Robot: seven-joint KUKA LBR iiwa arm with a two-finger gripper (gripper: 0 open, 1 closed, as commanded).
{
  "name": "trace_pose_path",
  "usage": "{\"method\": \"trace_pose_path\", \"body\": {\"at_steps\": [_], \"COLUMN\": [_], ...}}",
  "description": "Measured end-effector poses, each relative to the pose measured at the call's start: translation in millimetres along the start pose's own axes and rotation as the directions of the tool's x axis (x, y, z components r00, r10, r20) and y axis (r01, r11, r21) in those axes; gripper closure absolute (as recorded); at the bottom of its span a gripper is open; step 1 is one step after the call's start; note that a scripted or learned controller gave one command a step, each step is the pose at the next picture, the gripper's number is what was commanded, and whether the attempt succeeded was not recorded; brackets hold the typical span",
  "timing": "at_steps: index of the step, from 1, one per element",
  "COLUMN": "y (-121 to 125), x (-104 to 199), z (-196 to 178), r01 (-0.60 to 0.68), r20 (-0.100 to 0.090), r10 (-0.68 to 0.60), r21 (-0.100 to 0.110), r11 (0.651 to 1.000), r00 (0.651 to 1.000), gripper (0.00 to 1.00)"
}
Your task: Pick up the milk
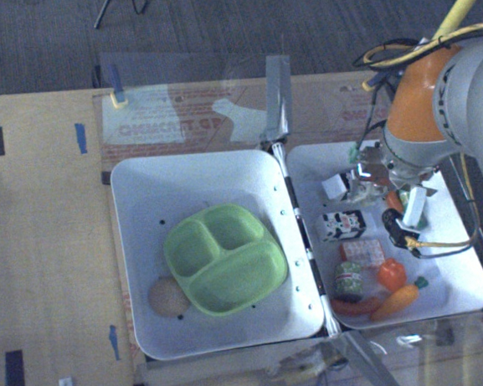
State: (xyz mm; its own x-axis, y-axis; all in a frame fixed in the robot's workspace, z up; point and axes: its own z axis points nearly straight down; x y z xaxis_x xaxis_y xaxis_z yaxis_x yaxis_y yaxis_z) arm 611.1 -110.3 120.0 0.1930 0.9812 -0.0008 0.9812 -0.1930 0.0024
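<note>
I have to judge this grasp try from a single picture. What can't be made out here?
- The hand, camera view: the arm's wrist covers it, so its closure and any hold on something are unreadable.
- Milk: too small to read the carton's print.
- Items near the right bin's front edge, by the carrot: crowded and overlapping, identities unclear.
- Round brownish object in the left bin: partly under the green plate.

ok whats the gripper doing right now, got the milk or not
Gripper: cannot be told. It hangs over the right bin, just above the milk, which lies on the bin floor.
</note>
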Motion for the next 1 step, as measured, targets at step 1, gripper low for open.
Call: {"method": "trace_pose_path", "body": {"at_steps": [1], "y": [-47.4], "x": [43.5], "z": [-75.4], "r01": [-0.171], "r20": [0.0], "r10": [0.171], "r21": [0.003], "r11": [0.985], "r00": [0.985], "gripper": [1.0]}}
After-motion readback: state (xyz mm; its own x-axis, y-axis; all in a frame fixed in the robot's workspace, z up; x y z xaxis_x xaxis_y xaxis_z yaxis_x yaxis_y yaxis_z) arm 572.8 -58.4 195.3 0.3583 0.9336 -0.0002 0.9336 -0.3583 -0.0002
